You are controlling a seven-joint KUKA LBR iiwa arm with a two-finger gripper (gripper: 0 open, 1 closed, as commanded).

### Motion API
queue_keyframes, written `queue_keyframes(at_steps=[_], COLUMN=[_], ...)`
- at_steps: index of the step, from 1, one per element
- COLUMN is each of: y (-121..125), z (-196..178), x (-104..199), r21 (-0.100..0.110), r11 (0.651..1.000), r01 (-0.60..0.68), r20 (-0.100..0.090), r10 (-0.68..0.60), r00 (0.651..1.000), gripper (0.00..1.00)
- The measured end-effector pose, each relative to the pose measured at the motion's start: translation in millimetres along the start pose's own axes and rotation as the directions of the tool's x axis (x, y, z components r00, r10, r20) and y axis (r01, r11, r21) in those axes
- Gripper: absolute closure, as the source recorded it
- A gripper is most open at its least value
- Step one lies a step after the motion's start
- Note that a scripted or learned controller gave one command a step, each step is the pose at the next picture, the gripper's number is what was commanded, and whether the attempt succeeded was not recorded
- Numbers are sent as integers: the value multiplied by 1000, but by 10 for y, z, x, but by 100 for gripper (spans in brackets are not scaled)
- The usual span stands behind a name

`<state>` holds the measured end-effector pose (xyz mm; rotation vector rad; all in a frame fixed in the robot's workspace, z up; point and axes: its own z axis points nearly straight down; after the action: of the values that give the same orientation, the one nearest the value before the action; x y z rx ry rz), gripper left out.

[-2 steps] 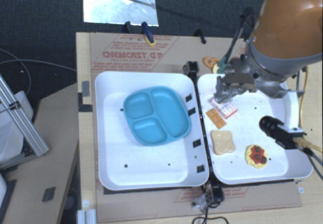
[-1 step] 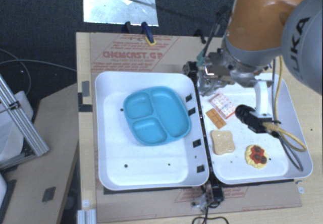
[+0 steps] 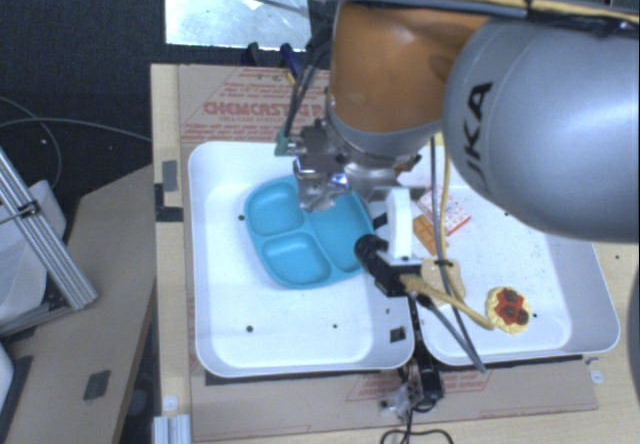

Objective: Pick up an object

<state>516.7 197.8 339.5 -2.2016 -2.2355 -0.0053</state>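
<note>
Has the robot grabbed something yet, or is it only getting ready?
Done so far: the arm has reached over the left bin, and its gripper sits right above the blue divided tray. In hand: nothing that the view lets me confirm, since the wrist hides the tips. The tray lies flat in the bin. Left: gripping and lifting. The small pizza toy waits in the right bin.

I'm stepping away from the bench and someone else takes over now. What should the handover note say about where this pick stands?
Gripper: low over the blue divided tray in the left bin, at the tray's upper edge; finger state not readable.
Right bin: a small pizza-like toy, a tan object and a printed card.
Done: arm positioned over the tray.
Left: confirm a grasp and lift; nothing is visibly held yet.
</note>
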Motion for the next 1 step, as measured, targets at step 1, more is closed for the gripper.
queue_keyframes(at_steps=[1], y=[473], z=[955], x=[93], r21=[6], r11=[1000], r01=[-15], r20=[8], r10=[15], r00=[1000], gripper=[100])
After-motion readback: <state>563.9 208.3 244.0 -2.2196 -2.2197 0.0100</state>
